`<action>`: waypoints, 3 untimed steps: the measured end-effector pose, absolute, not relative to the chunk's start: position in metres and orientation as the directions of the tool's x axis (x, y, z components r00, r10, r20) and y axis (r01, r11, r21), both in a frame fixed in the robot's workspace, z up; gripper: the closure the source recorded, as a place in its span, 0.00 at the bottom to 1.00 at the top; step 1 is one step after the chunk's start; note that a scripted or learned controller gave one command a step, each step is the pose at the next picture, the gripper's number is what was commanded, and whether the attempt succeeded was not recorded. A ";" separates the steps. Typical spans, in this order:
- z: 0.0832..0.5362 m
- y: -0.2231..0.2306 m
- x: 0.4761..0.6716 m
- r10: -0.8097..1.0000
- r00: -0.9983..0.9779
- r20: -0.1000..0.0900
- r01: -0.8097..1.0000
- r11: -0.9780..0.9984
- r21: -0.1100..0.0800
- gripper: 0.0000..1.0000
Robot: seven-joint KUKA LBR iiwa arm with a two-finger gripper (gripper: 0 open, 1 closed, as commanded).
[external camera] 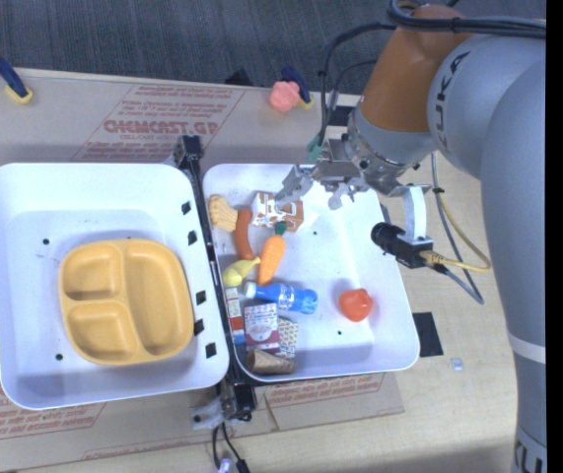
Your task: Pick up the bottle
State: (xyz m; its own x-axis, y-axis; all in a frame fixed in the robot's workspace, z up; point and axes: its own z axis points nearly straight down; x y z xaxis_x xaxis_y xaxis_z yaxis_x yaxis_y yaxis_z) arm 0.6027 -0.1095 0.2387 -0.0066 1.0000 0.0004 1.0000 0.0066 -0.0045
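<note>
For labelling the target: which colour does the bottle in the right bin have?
Blue with a white cap: the bottle, seen in the camera view.

A yellow divided plate [125,299] lay in the left white bin [25,190]. In the right bin [385,348], a carrot [272,258], hot dog [245,234] and red tomato [356,304] sat. A pink clamp [285,96] stood at upper centre.

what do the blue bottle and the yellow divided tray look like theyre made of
Blue bottle: likely glossy plastic, with a bright highlight along its body. Yellow divided tray: probably moulded plastic, matte to satin, with soft rounded compartment edges and even colour. Neither can be confirmed by look alone.
</note>
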 end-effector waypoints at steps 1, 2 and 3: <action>0.091 -0.135 0.518 0.997 -0.080 0.001 0.997 0.080 -0.004 0.00; 0.102 -0.135 0.519 0.996 -0.085 0.000 0.996 0.085 -0.002 1.00; 0.201 -0.177 0.484 0.980 -0.199 0.000 0.980 0.199 -0.001 1.00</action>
State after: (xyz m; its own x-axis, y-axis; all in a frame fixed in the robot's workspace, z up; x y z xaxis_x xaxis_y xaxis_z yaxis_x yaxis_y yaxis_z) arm 0.4838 -0.1774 0.2007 -0.1995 0.9799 0.0003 0.9799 0.1995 -0.0014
